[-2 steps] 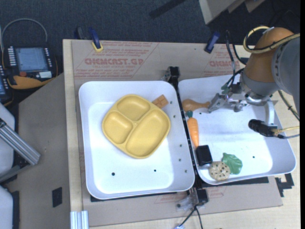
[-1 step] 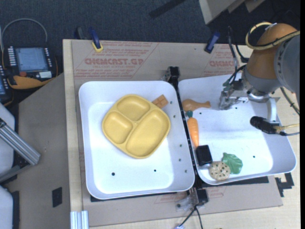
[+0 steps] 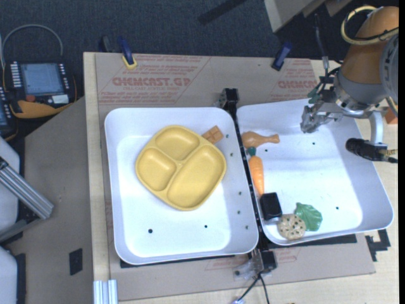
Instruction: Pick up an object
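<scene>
Objects lie along the left and near side of the glossy white plastic right bin (image 3: 354, 189): tan toy drumstick (image 3: 259, 139), smooth orange carrot (image 3: 255, 173), matte black block (image 3: 271, 205), bumpy round cookie (image 3: 291, 227), crinkled green leafy piece (image 3: 310, 215). Left bin (image 3: 126, 220) holds a yellow three-section plastic plate (image 3: 181, 166), small brown block (image 3: 213, 134) touching its edge. Metal two-finger gripper (image 3: 308, 123) hangs over the right bin's far part, nothing between its fingers; finger spread: cannot tell.

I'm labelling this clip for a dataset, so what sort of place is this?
Most likely a robotics lab bench set up for pick-up trials. A grey arm reaches over two white bins holding toy food such as a carrot and a yellow plate, and a control pendant sits nearby.
</scene>
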Action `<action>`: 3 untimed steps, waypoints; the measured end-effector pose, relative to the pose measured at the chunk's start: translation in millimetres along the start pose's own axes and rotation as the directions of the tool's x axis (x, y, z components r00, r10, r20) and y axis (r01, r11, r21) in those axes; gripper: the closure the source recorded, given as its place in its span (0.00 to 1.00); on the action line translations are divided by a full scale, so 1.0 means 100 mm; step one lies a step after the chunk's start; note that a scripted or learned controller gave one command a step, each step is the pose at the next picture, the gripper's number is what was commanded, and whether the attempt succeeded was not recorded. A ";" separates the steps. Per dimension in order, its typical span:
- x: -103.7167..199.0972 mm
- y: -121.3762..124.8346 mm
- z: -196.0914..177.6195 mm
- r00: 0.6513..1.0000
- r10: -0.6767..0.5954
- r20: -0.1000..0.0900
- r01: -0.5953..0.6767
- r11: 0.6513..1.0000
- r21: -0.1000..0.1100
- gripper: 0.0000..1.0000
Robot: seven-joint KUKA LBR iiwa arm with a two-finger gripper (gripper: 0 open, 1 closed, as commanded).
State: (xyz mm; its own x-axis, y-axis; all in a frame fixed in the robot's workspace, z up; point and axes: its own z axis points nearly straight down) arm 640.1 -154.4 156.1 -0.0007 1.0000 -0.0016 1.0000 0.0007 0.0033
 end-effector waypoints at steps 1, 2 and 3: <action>-0.05 0.08 -0.61 1.000 0.000 0.001 0.000 1.000 -0.004 1.00; -0.05 0.09 -0.78 1.000 -0.001 0.000 0.001 1.000 -0.001 1.00; 0.52 -0.01 -0.86 1.000 -0.002 -0.003 0.002 1.000 0.006 1.00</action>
State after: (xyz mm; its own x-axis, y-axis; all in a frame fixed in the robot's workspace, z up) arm 638.6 -102.5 241.7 -0.0030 1.0000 0.0010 1.0000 0.0030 -0.0023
